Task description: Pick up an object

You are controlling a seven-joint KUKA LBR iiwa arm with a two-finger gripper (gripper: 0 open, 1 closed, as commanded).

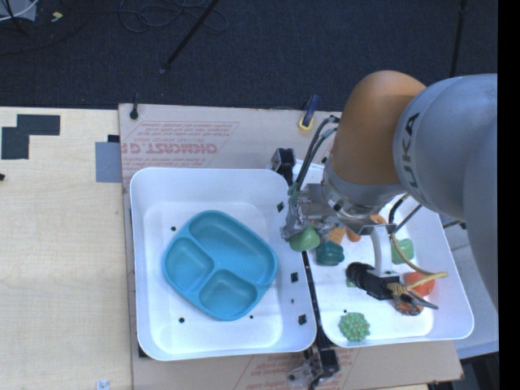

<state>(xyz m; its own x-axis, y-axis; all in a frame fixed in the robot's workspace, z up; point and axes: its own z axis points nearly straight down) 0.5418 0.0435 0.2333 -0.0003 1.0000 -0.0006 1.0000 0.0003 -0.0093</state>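
Your gripper (299, 220) hangs over the seam where the two bins meet, at the left edge of the right bin (443, 315), with the grey arm and its orange band coming in from the right above it. From this slant you cannot tell how far it is open, nor whether it has hold of anything.

Right under it you see a small green object (306, 239), lying at the right bin's left rim and touching or just below the gripper's tip. Just to the right of that and a little nearer sits a teal object (329, 255), and two small orange pieces (354, 236) show just beyond it, partly covered by the wrist. Farther right there is a pale green piece (402, 249), and nearer than that a red-orange object (419, 283) toward the bin's right side. A bumpy green ball (354, 327) rests alone at the near edge of the right bin, well apart from the gripper.

In the left bin (158, 197) you have a blue divided plate (219, 265) lying flat, three compartments up, near the middle.
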